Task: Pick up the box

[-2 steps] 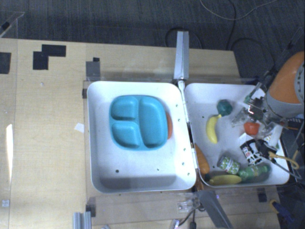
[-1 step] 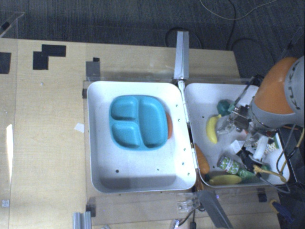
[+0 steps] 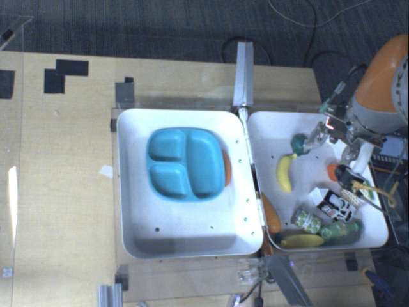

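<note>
Box (image 3: 337, 206) lies in the right bin (image 3: 265, 139) near its front right corner, tilted; gripper (image 3: 332, 135) hangs farther back, fingers spread and empty, so the reach runs nearward.

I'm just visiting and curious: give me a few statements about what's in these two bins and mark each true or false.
1. The blue divided tray lies in the left bin. True.
2. A banana lies in the right bin. True.
3. The black-and-white box sits on the blue tray. False: it lies in the right bin, near the bottom.
4. The arm reaches over the left bin. False: it is over the right bin's upper right.
</note>
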